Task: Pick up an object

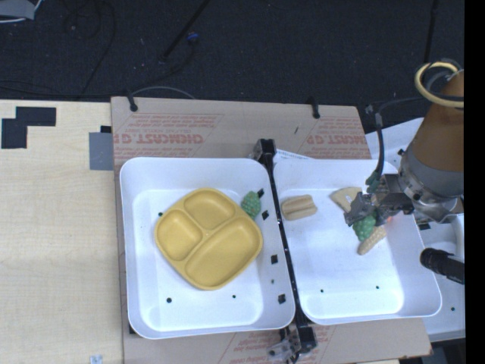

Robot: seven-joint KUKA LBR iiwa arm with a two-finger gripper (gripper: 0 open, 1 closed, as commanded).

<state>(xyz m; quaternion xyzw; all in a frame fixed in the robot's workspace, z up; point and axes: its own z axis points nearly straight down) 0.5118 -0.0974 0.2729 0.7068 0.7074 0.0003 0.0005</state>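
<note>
My claw (365,217) sits low in the right bin (341,298), right over a corn cob (370,237) with a green husk end; can't tell how far open it is or whether it grips anything. To do this well: center on the cob, close across its width, lift straight. Cob's long axis runs diagonal, pale tip pointing lower-left, green end toward the claw.
</note>
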